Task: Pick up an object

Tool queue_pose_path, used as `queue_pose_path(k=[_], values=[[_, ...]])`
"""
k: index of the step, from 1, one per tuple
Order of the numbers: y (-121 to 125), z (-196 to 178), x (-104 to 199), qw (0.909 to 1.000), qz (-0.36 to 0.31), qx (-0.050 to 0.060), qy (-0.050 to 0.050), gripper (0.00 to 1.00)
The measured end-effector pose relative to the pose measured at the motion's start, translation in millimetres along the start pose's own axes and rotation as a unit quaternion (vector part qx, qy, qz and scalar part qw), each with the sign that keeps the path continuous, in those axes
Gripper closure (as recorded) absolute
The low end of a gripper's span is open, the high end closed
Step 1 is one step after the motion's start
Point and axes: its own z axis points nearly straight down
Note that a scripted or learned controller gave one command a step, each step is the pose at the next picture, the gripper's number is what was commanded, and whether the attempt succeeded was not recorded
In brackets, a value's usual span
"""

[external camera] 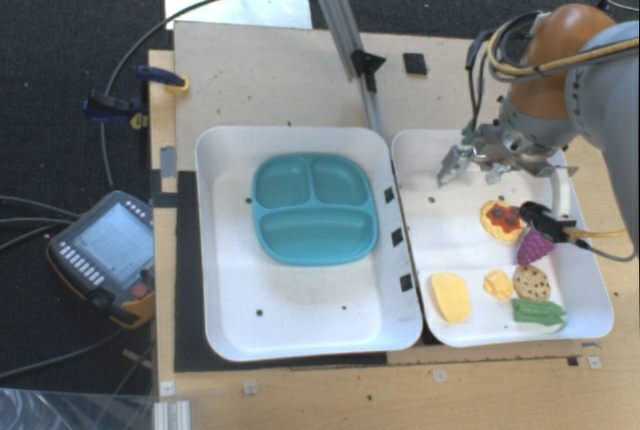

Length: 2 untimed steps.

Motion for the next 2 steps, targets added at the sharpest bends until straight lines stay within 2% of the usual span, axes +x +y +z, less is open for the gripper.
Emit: queue_pose_path(k=[1, 2], values=[[1, 50, 0, 1.0, 0.001, -0.002, 0.0, 0.0], [5, 35, 7, 1.0, -0.001, -0.007, 0.004, 1.0]])
